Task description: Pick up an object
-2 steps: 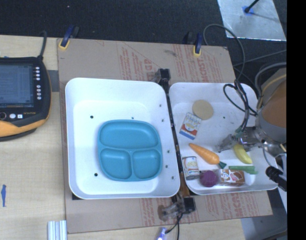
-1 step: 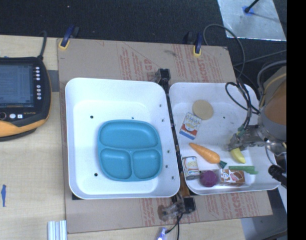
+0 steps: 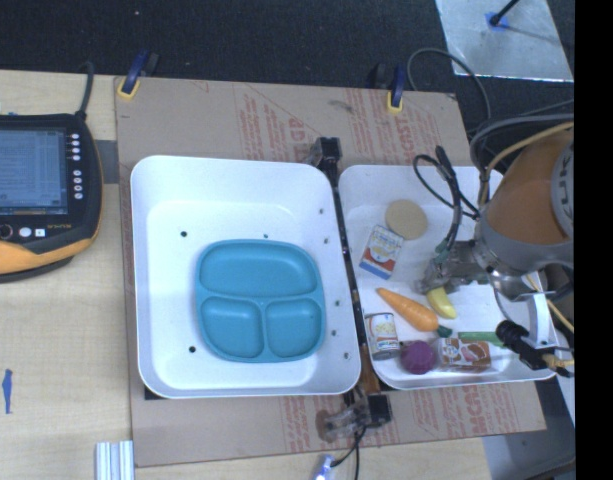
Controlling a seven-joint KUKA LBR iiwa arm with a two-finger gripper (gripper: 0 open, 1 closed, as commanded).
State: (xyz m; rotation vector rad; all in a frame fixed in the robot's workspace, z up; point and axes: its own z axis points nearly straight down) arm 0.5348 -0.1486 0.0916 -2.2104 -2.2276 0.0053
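One carrot, tip lower-right.

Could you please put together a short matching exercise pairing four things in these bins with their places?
Things:
1. blue divided tray
2. tan round disc
3. purple round item
4. orange carrot

Places:
A. near the front edge of the right bin
B. toward the back of the right bin
C. middle of the right bin, lying at a slant
D. in the left bin

Pairs: 1-D, 2-B, 3-A, 4-C
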